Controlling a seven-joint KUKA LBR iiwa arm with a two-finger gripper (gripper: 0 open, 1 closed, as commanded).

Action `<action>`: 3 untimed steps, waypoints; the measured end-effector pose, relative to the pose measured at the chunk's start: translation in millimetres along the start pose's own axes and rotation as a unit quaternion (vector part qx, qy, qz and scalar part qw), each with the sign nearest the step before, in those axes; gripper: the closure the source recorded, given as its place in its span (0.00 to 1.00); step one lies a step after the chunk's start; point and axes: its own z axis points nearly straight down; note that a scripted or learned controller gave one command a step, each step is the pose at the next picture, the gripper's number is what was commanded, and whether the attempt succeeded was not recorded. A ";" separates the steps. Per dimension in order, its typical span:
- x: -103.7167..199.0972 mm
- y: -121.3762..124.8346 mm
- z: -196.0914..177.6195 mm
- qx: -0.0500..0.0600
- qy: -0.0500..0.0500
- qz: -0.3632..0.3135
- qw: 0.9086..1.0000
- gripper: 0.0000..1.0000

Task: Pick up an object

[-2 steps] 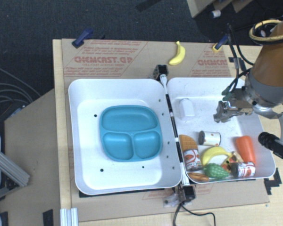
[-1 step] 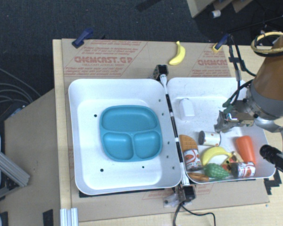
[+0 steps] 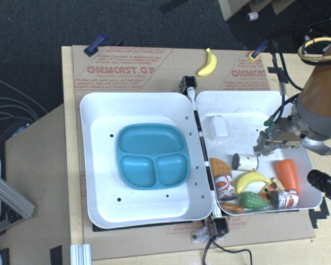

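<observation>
On the tabletop (image 3: 127,70) the left bin (image 3: 94,148) held a blue divided plate (image 3: 153,155) at its centre. The arm reached into the right bin (image 3: 237,106) from three o'clock, its claw (image 3: 263,144) hovering just above a small dark-capped cylinder (image 3: 243,161). At the bin's six o'clock edge lay a banana (image 3: 250,180), a green toy (image 3: 255,201), an orange carrot (image 3: 287,173) and a red-and-white can (image 3: 224,187). Another banana (image 3: 208,64) rested at twelve o'clock, outside both bins.
</observation>
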 end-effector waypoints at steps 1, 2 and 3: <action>12.6 14.0 3.2 -0.001 -0.001 0.000 1.000 1.00; 10.0 8.7 -2.6 -0.001 -0.001 0.000 1.000 1.00; 6.8 0.0 -3.6 0.000 0.000 0.000 1.000 1.00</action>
